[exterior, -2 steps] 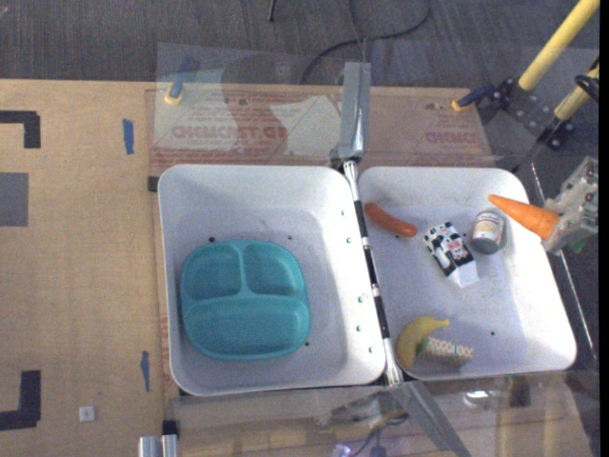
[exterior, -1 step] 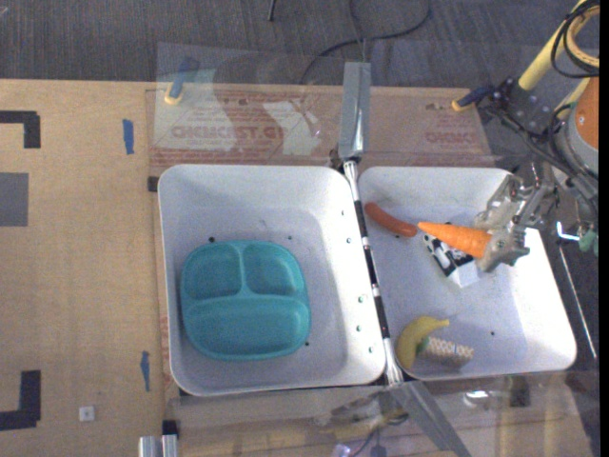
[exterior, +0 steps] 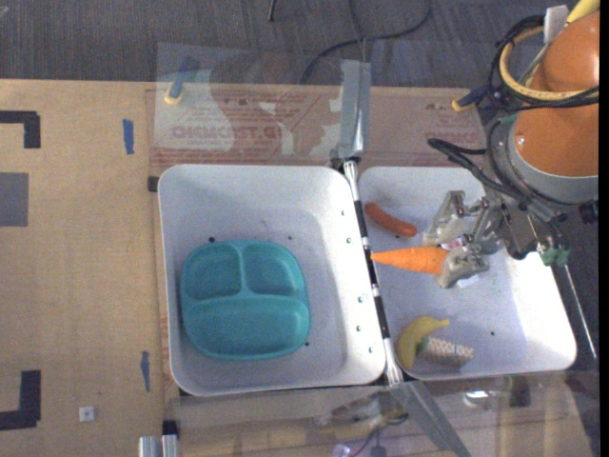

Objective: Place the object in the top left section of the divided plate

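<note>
A teal divided plate (exterior: 245, 299) lies in the left bin (exterior: 190, 198), nearer its front left. An orange carrot (exterior: 409, 259) lies in the right bin (exterior: 533, 322) with its tip pointing left toward the divider. My gripper (exterior: 454, 246) hangs low over the carrot's thick right end. Its fingers (exterior: 445, 219) are spread apart, one behind the carrot's end and one just in front of it. They are not closed on the carrot.
A reddish sausage (exterior: 391, 220) lies behind the carrot. A yellow banana (exterior: 417, 339) and a small patterned block (exterior: 447, 351) sit at the right bin's front. A metal rail (exterior: 366, 265) divides the bins. Cables trail from the arm (exterior: 552, 131) at the right.
</note>
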Robot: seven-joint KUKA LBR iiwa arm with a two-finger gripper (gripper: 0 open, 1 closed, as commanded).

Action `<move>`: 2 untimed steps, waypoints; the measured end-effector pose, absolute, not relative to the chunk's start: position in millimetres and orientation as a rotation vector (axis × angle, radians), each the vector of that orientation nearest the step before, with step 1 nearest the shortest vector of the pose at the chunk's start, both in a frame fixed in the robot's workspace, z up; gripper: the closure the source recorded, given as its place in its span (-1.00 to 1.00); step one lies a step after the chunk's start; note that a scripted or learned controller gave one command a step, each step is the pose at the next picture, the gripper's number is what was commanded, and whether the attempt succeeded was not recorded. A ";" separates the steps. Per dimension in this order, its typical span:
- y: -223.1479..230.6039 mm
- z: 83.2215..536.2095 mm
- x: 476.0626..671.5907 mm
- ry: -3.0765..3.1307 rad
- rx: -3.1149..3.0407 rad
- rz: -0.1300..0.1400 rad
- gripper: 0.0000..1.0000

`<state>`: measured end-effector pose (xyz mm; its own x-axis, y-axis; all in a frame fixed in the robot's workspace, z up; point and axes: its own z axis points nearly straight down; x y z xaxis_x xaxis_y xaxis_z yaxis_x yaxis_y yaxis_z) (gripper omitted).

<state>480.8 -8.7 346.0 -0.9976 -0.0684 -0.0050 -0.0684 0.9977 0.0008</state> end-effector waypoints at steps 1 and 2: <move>70.2 394.5 514.7 3.103 -0.425 0.003 1.00; 123.0 436.8 500.0 2.957 -1.029 0.002 1.00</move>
